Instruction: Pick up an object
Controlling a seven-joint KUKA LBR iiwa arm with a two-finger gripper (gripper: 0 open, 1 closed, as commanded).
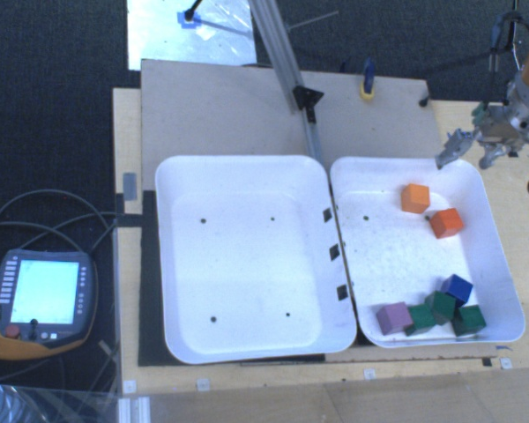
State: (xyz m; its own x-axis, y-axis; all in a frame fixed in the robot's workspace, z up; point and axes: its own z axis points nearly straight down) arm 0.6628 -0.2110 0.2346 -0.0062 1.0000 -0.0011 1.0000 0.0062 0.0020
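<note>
A teach pendant lies left of the bench; a yellow clamp grips its far edge.

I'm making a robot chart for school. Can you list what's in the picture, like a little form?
gripper: above right bin's top right corner, holding nothing
left bin: white
right bin: holds the blocks
orange blocks: two, and
blue block: bottom right
green blocks: three
purple block: beside green ones
</note>
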